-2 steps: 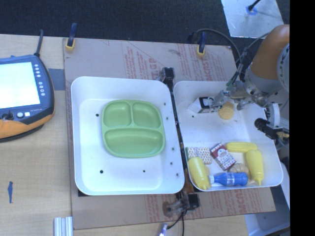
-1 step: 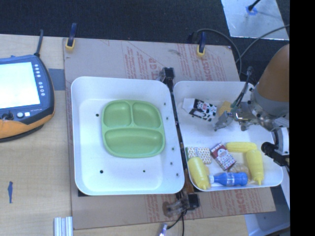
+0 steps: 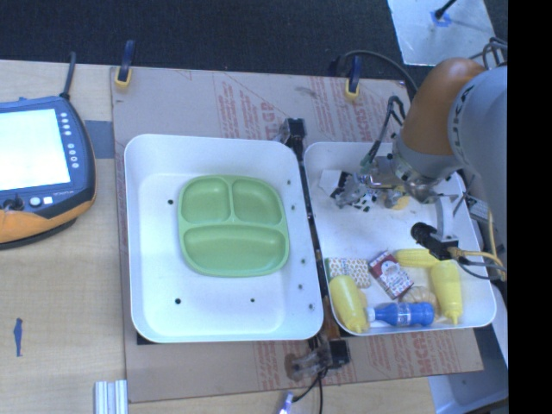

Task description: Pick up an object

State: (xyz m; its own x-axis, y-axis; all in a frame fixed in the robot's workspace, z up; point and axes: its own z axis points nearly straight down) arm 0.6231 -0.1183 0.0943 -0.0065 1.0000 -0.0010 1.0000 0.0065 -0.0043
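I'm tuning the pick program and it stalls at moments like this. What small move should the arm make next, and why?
Probably shift the gripper toward the near end of the right bin and lower it over the yellow bottle. The gripper sits at the bin's far end, while the objects are clustered at the near end, and the bottle lies at the cluster's left edge.
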